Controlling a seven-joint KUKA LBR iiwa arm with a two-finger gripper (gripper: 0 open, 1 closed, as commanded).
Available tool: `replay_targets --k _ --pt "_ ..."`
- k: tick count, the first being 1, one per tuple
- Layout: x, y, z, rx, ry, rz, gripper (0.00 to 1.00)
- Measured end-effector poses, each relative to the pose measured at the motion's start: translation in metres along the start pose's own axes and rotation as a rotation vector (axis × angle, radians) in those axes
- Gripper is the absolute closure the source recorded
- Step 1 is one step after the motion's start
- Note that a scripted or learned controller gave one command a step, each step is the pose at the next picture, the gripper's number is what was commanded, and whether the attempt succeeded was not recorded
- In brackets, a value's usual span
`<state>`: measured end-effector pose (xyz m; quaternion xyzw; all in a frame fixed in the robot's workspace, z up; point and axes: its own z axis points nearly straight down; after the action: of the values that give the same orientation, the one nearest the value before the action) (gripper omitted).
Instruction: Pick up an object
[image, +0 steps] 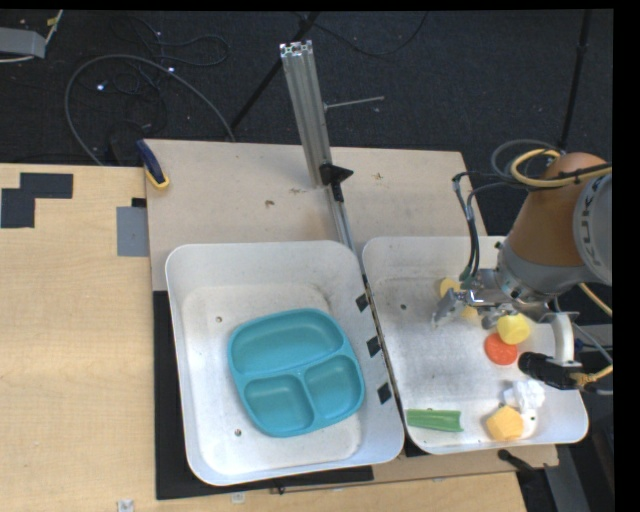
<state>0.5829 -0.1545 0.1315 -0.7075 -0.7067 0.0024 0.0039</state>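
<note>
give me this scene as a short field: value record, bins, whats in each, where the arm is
left bin: holds a teal divided tray with three compartments
right bin: green flat piece near front edge; red-orange round object; yellow round object; orange-yellow block at front right; small white object
arm: reaches in from the right, over the right bin's far right part
gripper: low over the right bin, beside the yellow round object; finger state unclear

Bare floor mid right bin (420, 345); toys clustered near right rim, green block (433, 420) in front.
</note>
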Motion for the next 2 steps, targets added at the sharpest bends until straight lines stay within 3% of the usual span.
replay_targets --k 1,2 --pt "-0.002 0.001 -0.014 -0.004 -0.001 0.002 1.00" --pt "-0.010 0.006 -0.073 -0.012 -0.004 0.001 1.00"
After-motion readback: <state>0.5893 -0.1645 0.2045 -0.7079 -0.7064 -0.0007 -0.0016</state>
